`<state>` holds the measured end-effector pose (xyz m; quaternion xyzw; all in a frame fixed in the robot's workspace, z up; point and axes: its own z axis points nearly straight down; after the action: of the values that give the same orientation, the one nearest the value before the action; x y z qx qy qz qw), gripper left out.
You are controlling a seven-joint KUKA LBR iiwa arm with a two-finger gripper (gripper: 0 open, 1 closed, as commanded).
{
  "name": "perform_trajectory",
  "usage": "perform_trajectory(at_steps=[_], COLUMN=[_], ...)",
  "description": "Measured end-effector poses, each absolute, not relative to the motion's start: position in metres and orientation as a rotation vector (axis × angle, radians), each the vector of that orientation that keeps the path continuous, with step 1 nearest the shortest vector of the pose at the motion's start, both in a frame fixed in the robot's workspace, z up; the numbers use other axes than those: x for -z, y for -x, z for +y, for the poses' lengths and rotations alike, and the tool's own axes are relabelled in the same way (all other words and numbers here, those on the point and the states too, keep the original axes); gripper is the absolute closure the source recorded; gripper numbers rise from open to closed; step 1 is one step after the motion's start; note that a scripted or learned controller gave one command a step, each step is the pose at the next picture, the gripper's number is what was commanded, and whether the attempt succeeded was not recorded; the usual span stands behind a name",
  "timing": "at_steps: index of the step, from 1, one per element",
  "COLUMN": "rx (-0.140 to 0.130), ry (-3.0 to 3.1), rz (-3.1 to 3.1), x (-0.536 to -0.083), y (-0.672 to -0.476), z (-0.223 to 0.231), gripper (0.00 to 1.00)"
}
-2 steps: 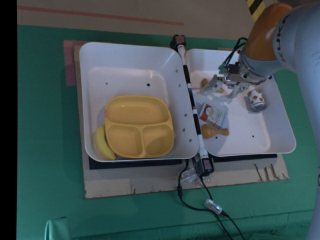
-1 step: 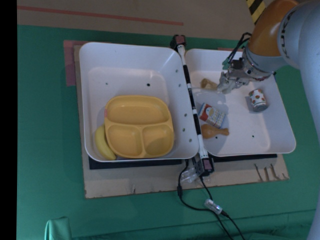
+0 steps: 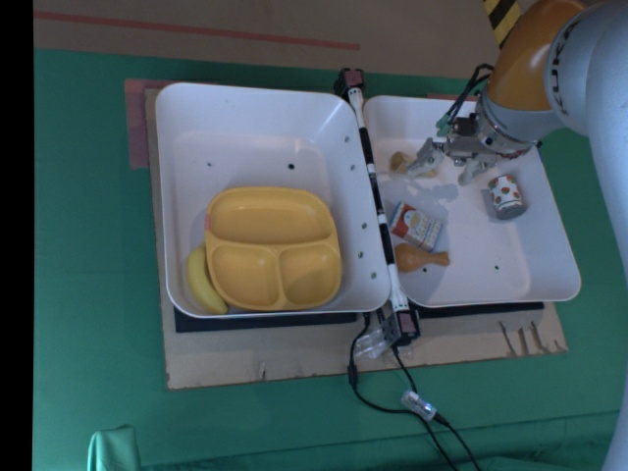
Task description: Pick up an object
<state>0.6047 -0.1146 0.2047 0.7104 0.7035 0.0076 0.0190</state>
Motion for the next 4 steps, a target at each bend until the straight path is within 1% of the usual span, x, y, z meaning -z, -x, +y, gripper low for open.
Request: perform_trajectory(at_steps=[1,2,3,4], rx=[-0.01,-0.018,-0.029,-0.003], ry=[-2.214,-2.212,-2.212,-2.22], rz=[2.202,2.194,2.177,2.202], x=[-0.188,-0.188,-0.203,-0.256], y=[-0.591,-0.524,-0.527,-0.518], z=[-0.116,-0.098,-0.101,-0.177], gripper=[0.0,0.0,1.0,1.0])
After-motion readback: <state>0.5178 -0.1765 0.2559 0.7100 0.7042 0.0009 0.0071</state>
